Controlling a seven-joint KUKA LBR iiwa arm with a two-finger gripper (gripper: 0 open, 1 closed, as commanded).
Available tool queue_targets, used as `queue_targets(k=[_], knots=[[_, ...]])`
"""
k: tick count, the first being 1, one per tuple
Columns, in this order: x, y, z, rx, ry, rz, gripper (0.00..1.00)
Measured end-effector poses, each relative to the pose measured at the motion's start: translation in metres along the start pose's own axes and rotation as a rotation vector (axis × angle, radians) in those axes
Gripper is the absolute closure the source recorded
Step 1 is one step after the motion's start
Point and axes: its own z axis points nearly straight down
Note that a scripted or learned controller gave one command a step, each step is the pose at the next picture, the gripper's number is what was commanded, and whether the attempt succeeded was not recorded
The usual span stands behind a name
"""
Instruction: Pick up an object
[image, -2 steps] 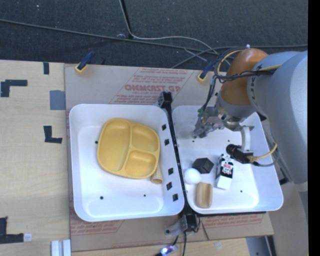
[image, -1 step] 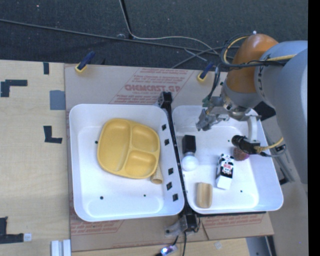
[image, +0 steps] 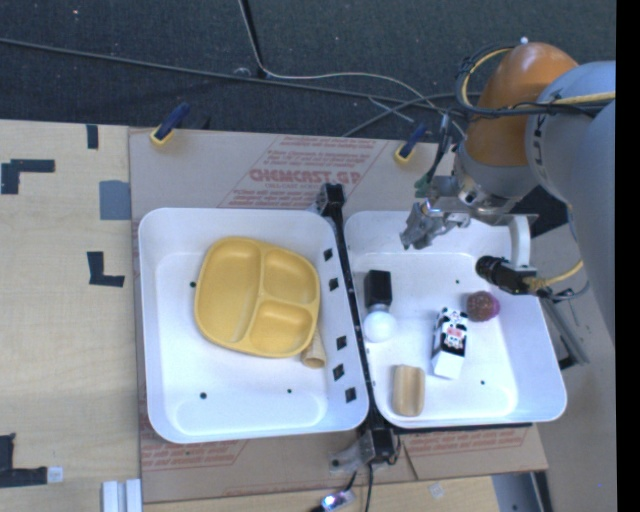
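Gripper of the grey arm poised above the far edge of the right shallow white bin, its opening indiscernible and nothing visible in its grasp. Candidate objects lie untouched: black block, white ball, tan cylinder, black-and-white carton, dark red ball. Pick apparently not yet begun

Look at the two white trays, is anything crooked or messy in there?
A little. The yellow plate in the left bin sits turned at an angle, and a tan piece pokes out from under its lower right edge. In the right bin, the black-and-white cow toy lies on its side. Nothing looks spilled or broken.
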Motion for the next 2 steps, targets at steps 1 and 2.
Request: queue_targets(k=[1, 2], knots=[[0.000, 0.001, -0.024, 0.002, 0.000, 0.001, 1.00], [0.051, -0.028, -0.016, 0.007, 0.000, -0.002, 1.00]])
